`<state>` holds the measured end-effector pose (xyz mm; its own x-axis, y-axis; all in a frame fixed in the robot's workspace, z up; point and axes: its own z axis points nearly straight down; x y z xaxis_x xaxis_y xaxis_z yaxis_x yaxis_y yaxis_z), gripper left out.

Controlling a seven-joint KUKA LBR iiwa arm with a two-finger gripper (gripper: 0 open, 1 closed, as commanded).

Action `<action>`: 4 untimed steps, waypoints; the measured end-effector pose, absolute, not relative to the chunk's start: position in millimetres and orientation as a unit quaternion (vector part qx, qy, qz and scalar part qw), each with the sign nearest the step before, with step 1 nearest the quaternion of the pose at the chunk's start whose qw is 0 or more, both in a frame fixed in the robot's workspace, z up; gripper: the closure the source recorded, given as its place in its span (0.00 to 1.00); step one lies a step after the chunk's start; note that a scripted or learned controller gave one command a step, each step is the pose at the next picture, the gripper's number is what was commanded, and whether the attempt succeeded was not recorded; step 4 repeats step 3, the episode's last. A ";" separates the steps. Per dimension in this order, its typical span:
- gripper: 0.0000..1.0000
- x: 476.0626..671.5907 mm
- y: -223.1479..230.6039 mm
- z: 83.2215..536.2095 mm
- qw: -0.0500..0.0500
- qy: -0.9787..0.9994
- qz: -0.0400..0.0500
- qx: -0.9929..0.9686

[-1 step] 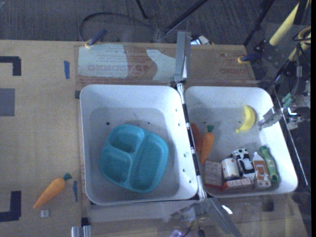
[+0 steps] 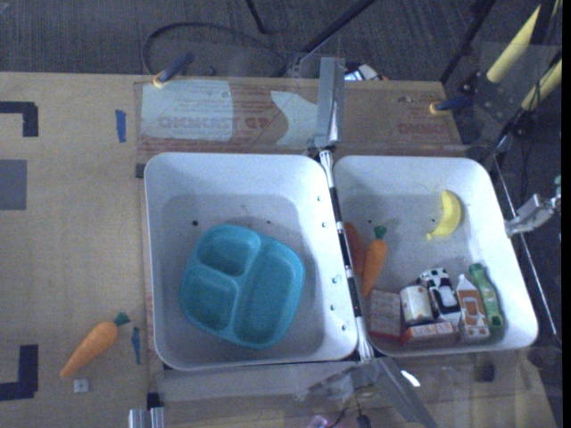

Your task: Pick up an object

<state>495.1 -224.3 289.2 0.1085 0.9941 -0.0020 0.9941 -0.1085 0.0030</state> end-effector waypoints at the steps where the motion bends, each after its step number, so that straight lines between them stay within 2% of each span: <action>1: 0.00 505.5 -195.8 102.3 0.000 0.655 0.000 0.756; 2: 1.00 505.6 -197.4 112.2 0.002 0.653 0.001 0.757; 3: 1.00 567.4 -201.5 91.4 0.007 0.625 0.004 0.780; 4: 1.00 567.4 -201.5 91.4 0.007 0.625 0.004 0.780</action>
